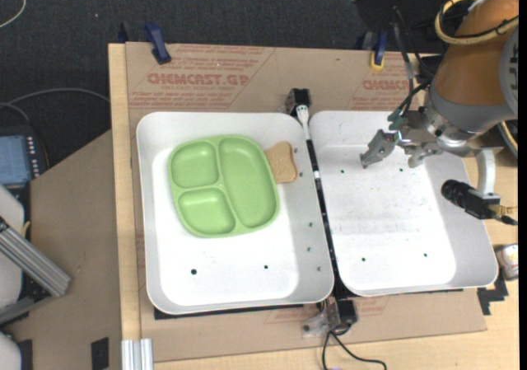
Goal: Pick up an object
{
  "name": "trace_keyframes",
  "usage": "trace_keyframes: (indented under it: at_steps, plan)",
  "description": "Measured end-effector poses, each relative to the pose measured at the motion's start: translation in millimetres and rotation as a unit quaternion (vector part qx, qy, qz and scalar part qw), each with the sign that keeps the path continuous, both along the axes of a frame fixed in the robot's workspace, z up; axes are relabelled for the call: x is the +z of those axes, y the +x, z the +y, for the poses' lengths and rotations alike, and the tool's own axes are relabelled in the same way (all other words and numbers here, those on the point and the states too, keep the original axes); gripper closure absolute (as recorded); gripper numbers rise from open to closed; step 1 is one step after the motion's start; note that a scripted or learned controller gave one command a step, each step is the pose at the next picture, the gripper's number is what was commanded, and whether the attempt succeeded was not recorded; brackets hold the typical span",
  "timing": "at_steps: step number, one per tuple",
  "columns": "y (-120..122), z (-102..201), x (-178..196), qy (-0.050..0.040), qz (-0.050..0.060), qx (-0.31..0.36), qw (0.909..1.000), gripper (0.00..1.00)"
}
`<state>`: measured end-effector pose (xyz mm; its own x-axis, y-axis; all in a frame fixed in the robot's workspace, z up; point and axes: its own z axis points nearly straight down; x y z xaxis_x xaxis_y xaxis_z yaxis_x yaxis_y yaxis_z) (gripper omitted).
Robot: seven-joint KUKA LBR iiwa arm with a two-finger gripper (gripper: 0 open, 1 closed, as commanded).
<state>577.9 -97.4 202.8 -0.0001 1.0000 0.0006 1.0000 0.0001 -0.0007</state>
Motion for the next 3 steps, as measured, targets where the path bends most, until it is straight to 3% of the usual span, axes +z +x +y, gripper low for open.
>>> trace_keyframes:
  at_steps: [1,2,3]
  plan:
    - [0.8,0.1,11.0,-0.0004,-0.002,0.000,1.0000,1.00]
    - [-39.6,49.0,25.2,0.0014,0.002,0.002,1.0000,1.00]
    - [-102.4,105.7,9.2,0.0015,0.004,0.002,1.0000,1.00]
